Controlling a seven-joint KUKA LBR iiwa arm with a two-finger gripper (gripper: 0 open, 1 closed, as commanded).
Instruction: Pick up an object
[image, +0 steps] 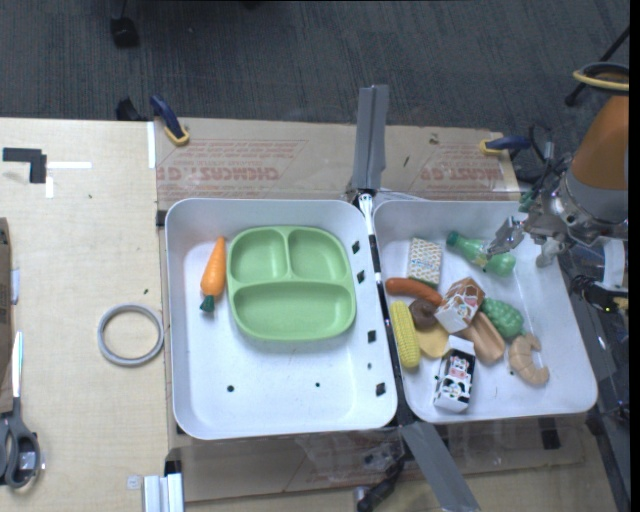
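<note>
Grey metal fingers of the gripper (528, 232) hang spread apart over the far right corner of the right bin (575, 330), with nothing caught between them; one fingertip (503, 238) points down toward the green bottle (482, 251), which lies on its side just beside and slightly to the left of that finger. From where I stand, this looks like the approach step: the arm is over the bin but no object is in its grasp yet, so the pick is not made. That bottle looks the likeliest target, since it is the nearest thing to the fingers, though I could not swear it is the one meant. The next move, I judge, calls for shifting a little toward the bin's middle so both fingers straddle the bottle, then going down and closing across its narrow body; it is round and may roll away. Further from the bottle, toward the bin's centre, lies a checked cracker (425, 260), then a sausage (413, 289), a corn cob (404, 334) and a small milk carton (455, 378) near the front wall. A croissant (529, 360) sits toward the front right. Beyond, the left bin (270, 395) bears a green divided plate (291, 281) and a carrot (213, 272).
</note>
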